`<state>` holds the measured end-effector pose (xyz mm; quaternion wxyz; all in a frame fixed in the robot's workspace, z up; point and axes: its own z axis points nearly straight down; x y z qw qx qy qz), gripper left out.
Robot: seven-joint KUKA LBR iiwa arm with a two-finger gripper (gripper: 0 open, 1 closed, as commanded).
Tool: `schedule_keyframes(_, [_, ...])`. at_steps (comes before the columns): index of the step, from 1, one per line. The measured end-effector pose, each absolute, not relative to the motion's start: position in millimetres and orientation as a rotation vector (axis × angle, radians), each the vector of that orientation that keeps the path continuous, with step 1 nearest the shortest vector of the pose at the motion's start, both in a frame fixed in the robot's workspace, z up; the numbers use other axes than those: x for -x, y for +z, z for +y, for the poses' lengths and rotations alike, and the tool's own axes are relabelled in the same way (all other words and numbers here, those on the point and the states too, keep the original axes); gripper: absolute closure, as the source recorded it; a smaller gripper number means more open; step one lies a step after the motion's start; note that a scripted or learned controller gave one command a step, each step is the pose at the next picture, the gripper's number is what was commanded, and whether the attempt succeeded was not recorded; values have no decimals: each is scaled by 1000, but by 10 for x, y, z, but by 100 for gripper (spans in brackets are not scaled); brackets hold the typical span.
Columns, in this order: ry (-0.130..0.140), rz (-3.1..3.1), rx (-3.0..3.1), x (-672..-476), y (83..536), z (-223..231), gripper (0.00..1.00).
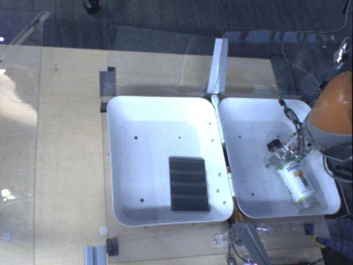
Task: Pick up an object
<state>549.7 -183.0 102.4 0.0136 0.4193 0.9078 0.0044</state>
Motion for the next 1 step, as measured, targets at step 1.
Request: schedule_keyframes(1, [5, 2794, -1424, -5981, 1859, -1453, 100])
